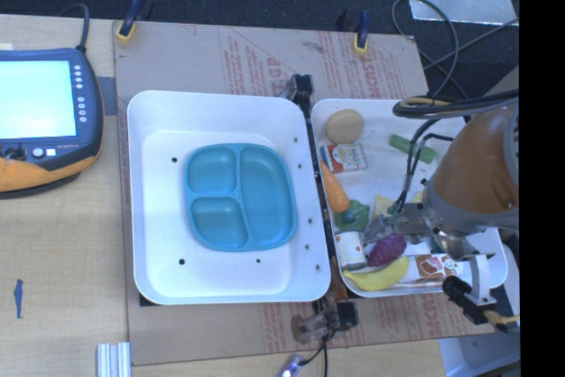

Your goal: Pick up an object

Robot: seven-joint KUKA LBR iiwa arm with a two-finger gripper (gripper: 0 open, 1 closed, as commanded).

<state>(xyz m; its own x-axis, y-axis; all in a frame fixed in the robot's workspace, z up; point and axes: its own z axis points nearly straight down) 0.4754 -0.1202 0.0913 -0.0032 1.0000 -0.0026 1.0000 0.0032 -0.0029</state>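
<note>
Much of the right bin is covered by the grey arm and its orange band, so the bin's right half and whatever lies under the wrist cannot be made out. The gripper is seen low among the objects, just above a purple, knobbly item, probably a bunch of toy grapes; how far it is open, and whether anything is held, cannot be told. A yellow banana is laid along the bin's near wall, its long axis running left to right with a slight upward curve, and it is partly overlapped by the grapes. A smooth orange carrot is pointed down and to the right beside the left wall. A round tan ball-like item and a small red-and-white packet are found further back. In the left bin a glossy blue three-compartment plate is set flat.
</note>
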